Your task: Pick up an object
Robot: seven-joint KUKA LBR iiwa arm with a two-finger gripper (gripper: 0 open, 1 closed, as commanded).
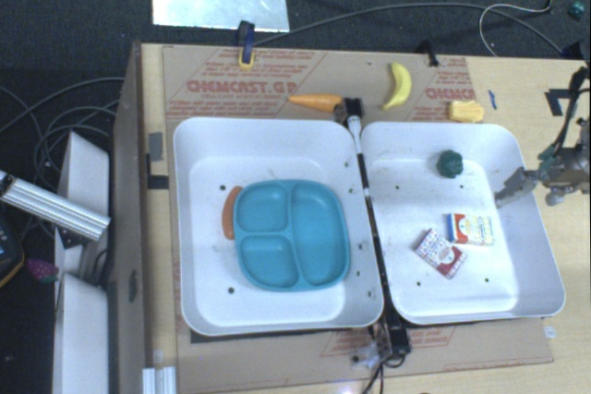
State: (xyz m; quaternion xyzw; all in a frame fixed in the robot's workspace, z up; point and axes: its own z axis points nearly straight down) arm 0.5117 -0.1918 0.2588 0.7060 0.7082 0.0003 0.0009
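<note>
The right bin holds three small things. A dark green ball lies near its far wall. A red, white and blue box and a red and white packet lie close together near the middle. My gripper reaches in over the bin's right rim, right of the ball and above the box, with nothing visibly held. In the left bin a blue divided plate lies flat with an orange-brown sausage at its left edge.
On the cardboard behind the bins lie a carrot, a banana and a yellow block. A black clip sits where the bins meet. Cables run across the dark floor at the back.
</note>
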